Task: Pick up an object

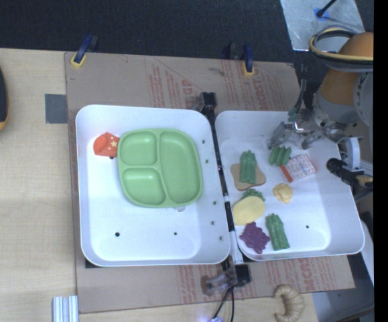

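You are looking down on two white bins sitting side by side on a sheet of cardboard [147,86]. The left bin [100,240] is carrying a green divided plate [160,168], and a small red piece [105,144] is lying just beside the plate's left edge, near the bin's wall.

The right bin [328,233] is holding the loose pieces. A green bean-like piece [248,166] is lying on top of a tan slice [259,178] near the bin's left side. Below that, a yellow piece [248,210] with a bit of green at its upper edge is resting close to the left wall, with a purple cluster [254,236] just under it and a green ridged piece [277,231] right beside the cluster. A small pale yellow lump [283,192] is sitting nearer the middle, and a red and white packet [299,167] is lying up and to its right. Another green piece [279,155] is lying near the top of the bin.

The arm is reaching in from the right, and its gripper [294,133] is hanging over the bin's upper part, just above that last green piece. You cannot tell from this angle whether it is released or clenched, and nothing is visibly caught in it.
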### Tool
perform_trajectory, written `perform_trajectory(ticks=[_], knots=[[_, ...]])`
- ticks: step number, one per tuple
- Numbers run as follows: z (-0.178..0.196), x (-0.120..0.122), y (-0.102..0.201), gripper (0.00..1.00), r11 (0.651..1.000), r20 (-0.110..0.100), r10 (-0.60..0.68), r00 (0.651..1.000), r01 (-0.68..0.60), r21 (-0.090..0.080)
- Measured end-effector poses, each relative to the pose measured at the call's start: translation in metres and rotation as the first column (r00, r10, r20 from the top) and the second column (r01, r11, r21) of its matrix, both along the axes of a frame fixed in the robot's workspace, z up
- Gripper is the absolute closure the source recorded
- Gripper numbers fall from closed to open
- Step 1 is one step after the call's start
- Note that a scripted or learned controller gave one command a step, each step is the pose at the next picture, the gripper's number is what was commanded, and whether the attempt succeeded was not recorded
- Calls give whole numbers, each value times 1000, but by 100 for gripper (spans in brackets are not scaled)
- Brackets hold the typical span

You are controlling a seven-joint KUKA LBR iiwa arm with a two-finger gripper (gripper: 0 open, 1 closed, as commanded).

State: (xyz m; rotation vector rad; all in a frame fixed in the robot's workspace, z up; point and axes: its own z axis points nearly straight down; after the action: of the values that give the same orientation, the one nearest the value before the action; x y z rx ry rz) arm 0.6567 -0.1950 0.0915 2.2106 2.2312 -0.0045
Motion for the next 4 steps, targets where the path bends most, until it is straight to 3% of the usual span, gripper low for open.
perform_trajectory(ticks=[1,2,3,4], knots=[[0,-41,35,0,1000,-7,-4,1000,4,4],[1,-5,8,0,1000,3,-3,1000,3,1],[0,-43,46,0,1000,-7,0,1000,0,3],[1,-1,24,0,1000,3,-1,1000,1,1]])
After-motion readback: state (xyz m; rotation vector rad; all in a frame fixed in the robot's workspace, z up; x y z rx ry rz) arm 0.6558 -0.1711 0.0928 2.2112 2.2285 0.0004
